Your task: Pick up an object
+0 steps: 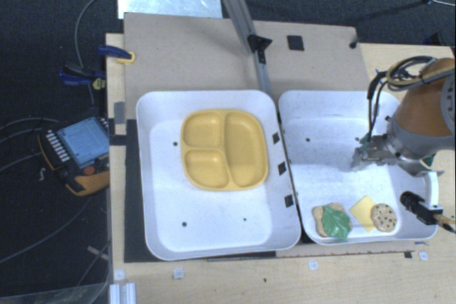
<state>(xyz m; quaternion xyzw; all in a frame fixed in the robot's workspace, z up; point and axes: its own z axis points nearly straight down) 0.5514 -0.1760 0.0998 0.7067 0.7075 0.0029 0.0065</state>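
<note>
End effector [361, 156]: grip state unclear to you; hovers above right bin [320, 121]. Lower squarely onto cookie [384, 217].

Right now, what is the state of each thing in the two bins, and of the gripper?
Yellow three-compartment plastic plate: flat in left white bin, nothing on it.
Green leafy toy, yellow wedge, round speckled cookie: lying at right white bin's near edge.
Gripper: low in right bin, holding nothing visible.

Yellow divided plate [224, 149] in left bin [160, 224], blue device [77, 142]
</note>
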